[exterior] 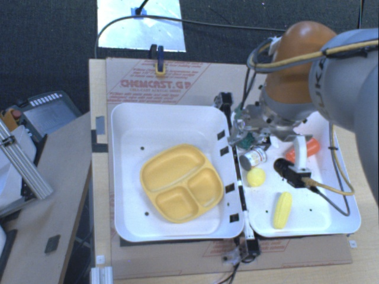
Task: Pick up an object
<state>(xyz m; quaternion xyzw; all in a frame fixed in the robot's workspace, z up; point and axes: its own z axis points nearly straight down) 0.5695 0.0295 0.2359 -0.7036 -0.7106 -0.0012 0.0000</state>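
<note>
- So my gripper (251,136) is down at the left edge of the right bin (343,218), right by the divider between the two bins. Honestly can't tell how it's set from up here, my own wrist covers it.
- Nearest candidate is the small can (254,157) lying on its side just beside the gripper, near that left edge. The yellow ball (256,177) sits just below it, the corn cob (282,210) is toward the bin's front edge, and the orange-and-white thing (302,148) is off to the right.
- The left bin (127,218) only has the yellow divided plate (179,182), too flat for me.
- My plan: go for the can, line up across its round body, not its ends, since it'll probably roll.
- Watch the bin wall and the black cable (308,182) while I'm at it.
</note>
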